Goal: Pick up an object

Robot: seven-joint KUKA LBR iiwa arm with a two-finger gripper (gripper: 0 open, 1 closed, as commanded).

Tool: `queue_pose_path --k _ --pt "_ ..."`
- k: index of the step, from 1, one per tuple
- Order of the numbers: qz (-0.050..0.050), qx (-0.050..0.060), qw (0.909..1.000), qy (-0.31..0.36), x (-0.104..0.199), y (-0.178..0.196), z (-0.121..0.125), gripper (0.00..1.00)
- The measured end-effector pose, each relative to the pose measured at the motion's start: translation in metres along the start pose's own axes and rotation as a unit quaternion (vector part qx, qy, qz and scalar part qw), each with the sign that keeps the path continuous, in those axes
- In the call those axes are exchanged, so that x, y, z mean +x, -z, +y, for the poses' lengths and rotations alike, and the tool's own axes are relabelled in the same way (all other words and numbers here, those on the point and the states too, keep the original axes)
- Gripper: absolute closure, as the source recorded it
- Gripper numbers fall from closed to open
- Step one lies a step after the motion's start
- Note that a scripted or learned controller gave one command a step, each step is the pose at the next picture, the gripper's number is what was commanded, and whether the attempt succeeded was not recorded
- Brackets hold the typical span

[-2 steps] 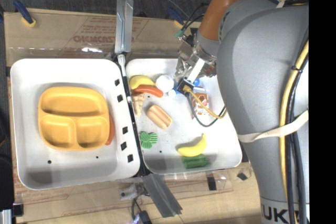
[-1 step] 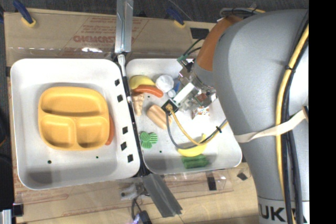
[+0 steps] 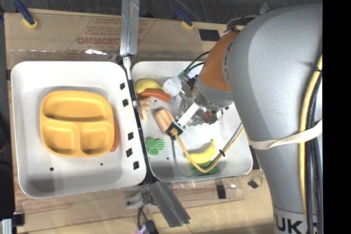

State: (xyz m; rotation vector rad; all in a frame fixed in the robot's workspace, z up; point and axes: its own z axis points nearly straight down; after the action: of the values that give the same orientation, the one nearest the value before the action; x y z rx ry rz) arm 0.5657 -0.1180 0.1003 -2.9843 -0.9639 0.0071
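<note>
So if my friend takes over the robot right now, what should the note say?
Hand: down low in the right bin, next to the tan cylinder. I cannot tell if anything is held.
Right bin things: banana near the front, green toy by the left wall, yellow piece, orange piece and white ball at the back.
Left bin: yellow divided tray.
Done: the arm has reached in.
Left: nothing visibly lifted, so the pick remains.
</note>
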Motion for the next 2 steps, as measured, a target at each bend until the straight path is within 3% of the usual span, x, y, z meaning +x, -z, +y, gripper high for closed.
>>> queue_pose_path --k 1,2 --pt "0.0 -0.001 0.9851 -0.172 0.021 -0.01 -0.014 0.0" --pt "0.001 -0.001 0.979 -0.204 0.045 0.006 0.001 0.0"
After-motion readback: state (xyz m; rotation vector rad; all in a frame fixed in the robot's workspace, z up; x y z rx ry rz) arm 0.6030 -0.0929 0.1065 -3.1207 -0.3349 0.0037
